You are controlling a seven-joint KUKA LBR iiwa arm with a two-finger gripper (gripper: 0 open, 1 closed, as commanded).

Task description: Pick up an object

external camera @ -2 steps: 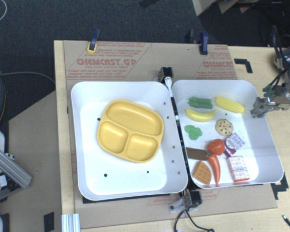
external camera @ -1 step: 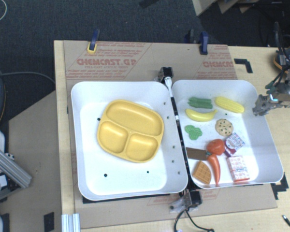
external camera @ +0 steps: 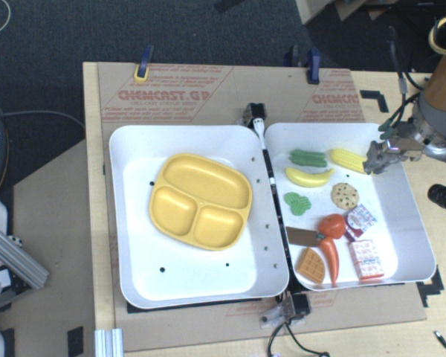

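Corn cob (external camera: 347, 158): yellow, lying flat in the upper part of the bin on the view's right (external camera: 410, 222), near its far wall. Long axis close to the view's left-right line, tilted slightly, left end higher in the view, right end lower. Right end pointed at the gripper (external camera: 377, 159) and just beside it; contact cannot be told. Not seen clamped.

Gripper: low over the upper right part of the same bin, at the end of the grey arm (external camera: 438, 121) entering from the view's right. Spread or pressed together: cannot tell at this angle.

Neighbours in the same bin:
- Green pod (external camera: 308, 157), just left of the corn cob, on much the same line.
- Banana (external camera: 308, 176), below the pod, curved, lying roughly left-right.
- Cookie (external camera: 344, 195), below the corn cob, apart from it.
- Green broccoli piece (external camera: 297, 203), left of the cookie.
- Tomato (external camera: 331, 225), red pepper (external camera: 331, 257), waffle (external camera: 311, 266), small packet (external camera: 360, 219) and red-white carton (external camera: 366, 260), grouped in the near half.

Bin on the view's left (external camera: 134, 199): holds a yellow divided plate (external camera: 200, 201), three compartments, set askew.

Both bins side by side on the desk (external camera: 208, 88).
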